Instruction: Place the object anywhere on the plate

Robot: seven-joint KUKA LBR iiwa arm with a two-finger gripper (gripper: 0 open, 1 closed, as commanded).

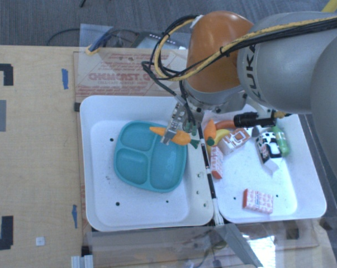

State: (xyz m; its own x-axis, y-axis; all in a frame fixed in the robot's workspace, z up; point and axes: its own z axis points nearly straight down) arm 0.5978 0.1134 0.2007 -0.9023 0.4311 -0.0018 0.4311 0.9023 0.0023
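A teal plate with three compartments lies in the left white bin. An orange toy carrot with a green tip hangs over the plate's upper right rim. My gripper reaches down from the grey arm with its orange band and is shut on the carrot, whose ends stick out to either side of the fingers. The carrot's underside and whether it touches the plate are hard to judge.
The right bin holds several toy items: an orange and green vegetable, a white carton, a black and white item, a green piece, a red-white pack by the divider and a pink patterned block.
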